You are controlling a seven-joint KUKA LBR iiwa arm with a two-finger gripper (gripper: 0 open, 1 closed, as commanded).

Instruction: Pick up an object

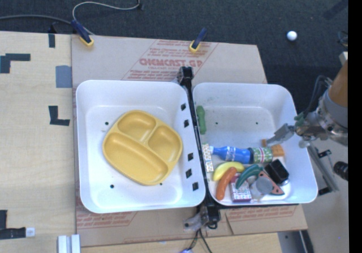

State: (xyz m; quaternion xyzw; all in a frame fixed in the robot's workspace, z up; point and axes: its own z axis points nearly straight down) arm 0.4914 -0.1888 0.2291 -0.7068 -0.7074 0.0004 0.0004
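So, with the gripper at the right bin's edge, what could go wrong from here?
1. The toys in the right bin lie packed together: the blue bottle touches the banana and the black block, so a grasp may catch two things or push them apart.
2. The gripper hangs near the bin's right wall and may strike the rim when it descends.
3. The green stick lies against the divider, hard to grasp.
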